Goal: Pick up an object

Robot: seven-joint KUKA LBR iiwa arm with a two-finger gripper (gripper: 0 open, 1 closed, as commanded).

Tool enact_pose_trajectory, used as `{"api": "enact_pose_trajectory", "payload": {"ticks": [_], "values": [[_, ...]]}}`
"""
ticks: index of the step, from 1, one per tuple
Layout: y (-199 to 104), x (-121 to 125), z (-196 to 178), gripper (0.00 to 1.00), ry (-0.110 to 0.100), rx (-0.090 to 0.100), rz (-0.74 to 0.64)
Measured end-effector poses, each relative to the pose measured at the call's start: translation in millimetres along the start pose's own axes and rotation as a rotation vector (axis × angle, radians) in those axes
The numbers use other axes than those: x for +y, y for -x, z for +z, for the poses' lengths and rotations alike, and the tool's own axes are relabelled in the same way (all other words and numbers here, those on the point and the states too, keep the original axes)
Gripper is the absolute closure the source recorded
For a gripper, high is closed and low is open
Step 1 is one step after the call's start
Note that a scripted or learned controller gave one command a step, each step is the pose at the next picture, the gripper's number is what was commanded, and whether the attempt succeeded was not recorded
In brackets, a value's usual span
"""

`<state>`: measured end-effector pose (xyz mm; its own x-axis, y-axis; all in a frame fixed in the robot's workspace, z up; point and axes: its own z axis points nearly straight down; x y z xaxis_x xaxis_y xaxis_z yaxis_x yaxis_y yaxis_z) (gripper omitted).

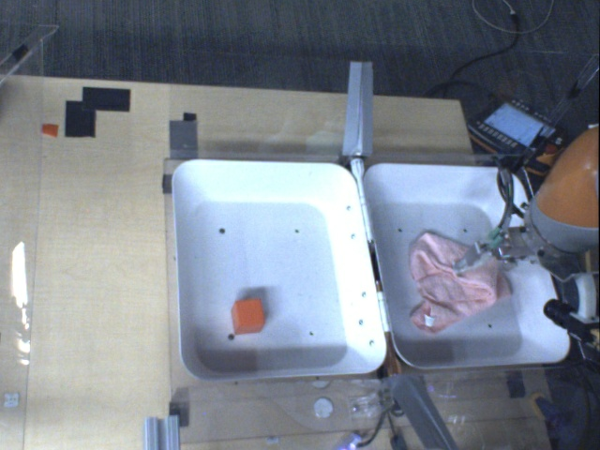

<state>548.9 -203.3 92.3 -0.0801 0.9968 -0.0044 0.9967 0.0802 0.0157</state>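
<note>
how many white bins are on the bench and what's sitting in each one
2. The left bin holds an orange block near its front. The right bin holds a crumpled pink cloth, with the claw at the cloth's right edge.

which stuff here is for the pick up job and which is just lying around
For the job: pink cloth in the right bin, orange block in the left bin, gripper.
Lying about: black shapes, small orange piece, tablet.
</note>
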Motion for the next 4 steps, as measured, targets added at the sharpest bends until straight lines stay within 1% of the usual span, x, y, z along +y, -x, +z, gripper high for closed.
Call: {"api": "enact_pose_trajectory", "payload": {"ticks": [1, 2, 3, 4], "values": [[2.0, 38.9, 1.5, 0.00, -0.002, 0.003, 0.307], [-8.8, 43.8, 0.7, 0.00, 0.002, -0.003, 0.074], [4.3, 34.3, 0.0, 0.00, 0.003, -0.001, -0.107], [5.3, 39.6, 0.4, 0.00, -0.001, 0.000, -0.131]]}}
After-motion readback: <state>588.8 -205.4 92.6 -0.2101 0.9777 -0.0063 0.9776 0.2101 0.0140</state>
